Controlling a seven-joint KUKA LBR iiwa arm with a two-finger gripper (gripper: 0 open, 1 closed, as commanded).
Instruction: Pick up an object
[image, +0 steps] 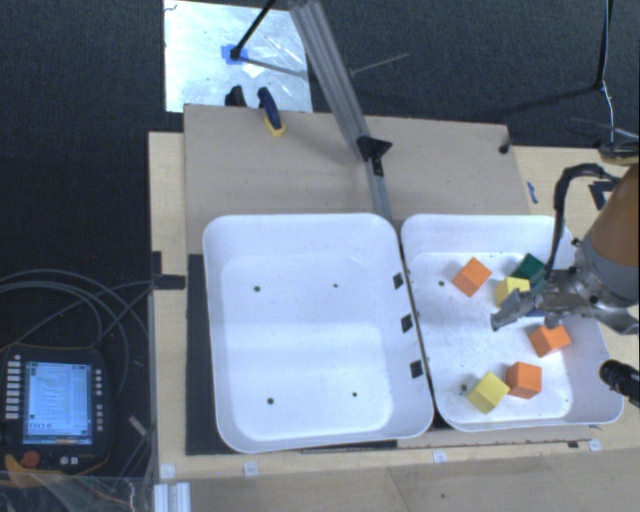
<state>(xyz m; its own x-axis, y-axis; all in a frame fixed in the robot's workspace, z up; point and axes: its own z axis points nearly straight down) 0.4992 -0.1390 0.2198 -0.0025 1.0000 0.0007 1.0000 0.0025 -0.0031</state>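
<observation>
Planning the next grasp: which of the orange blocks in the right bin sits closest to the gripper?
The orange block just below the gripper, between the other two: one lies farther up-left, one beside the lower yellow block.

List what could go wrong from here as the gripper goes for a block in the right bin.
1. The gripper hovers among close-packed blocks: the yellow block, green block and an orange block. It may nudge neighbours instead of grasping one.
2. The green block touches the yellow one, so fingers may lack room between them.
3. The lower yellow block and orange block touch, inviting a double pick.
</observation>
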